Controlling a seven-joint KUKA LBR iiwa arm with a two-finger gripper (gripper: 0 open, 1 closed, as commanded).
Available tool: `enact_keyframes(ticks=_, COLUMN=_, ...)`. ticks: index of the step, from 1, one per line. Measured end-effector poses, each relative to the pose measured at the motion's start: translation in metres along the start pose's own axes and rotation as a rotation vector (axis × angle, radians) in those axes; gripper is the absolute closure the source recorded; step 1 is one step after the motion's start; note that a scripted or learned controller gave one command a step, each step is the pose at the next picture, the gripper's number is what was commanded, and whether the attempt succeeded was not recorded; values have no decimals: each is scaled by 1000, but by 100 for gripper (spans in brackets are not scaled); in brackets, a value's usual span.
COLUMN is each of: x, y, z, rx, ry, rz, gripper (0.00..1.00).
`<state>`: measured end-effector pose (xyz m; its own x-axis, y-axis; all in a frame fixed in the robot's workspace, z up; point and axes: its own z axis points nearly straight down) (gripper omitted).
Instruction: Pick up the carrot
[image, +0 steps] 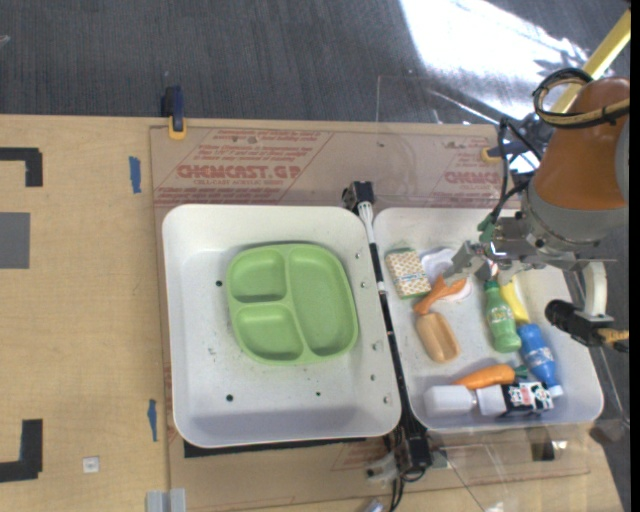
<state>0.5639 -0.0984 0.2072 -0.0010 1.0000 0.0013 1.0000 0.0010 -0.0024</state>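
The carrot (487, 377), orange with a small green end, lies near the front of the right bin (585, 405), just behind a white bottle (470, 400). My gripper (478, 258) hangs over the back half of that bin, well behind the carrot and apart from it. It sits just above a second, curved orange piece (443, 292) and the top of a green bottle (500, 318). The grey wrist and orange band (585, 150) rise to the right of it.
The right bin also holds a tan bread roll (437, 337), a patterned cracker pack (405, 270), a yellow item (515, 298) and a blue bottle (537, 352). The left bin (190, 330) holds a green divided plate (292, 302).
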Motion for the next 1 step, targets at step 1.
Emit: enact_keyframes(ticks=1, x=-20, y=7, z=109, rx=-9, ry=-2, rz=12, gripper=0)
